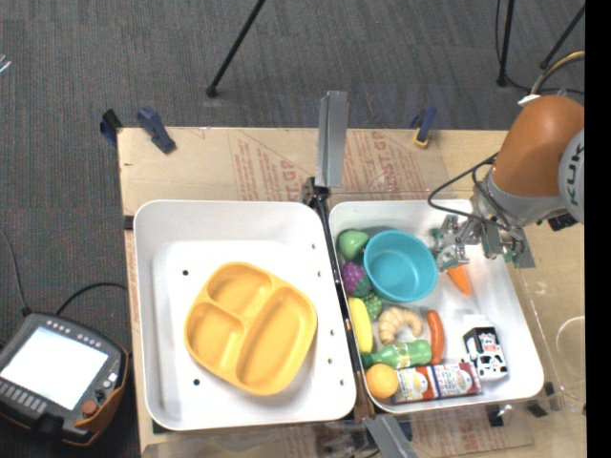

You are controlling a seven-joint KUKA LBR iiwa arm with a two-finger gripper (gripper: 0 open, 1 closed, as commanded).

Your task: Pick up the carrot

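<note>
The carrot (460, 278) is a small orange cone in the right bin (528, 346), just right of the teal bowl (400, 264), with its tip pointing toward the front. My gripper (470, 244) hangs directly over the carrot's wide end and hides it. The orange-banded wrist (539, 156) reaches in from the right above it. Whether the carrot rests on the bin floor or is lifted off it cannot be made out.
The right bin also holds a green pepper (352, 243), purple grapes (354, 277), a corn cob (360, 324), a shrimp (400, 324), a sausage (435, 335), a green bottle (401, 354), an orange (381, 381) and cartons (485, 351). A yellow divided plate (250, 326) lies in the left bin (153, 256).
</note>
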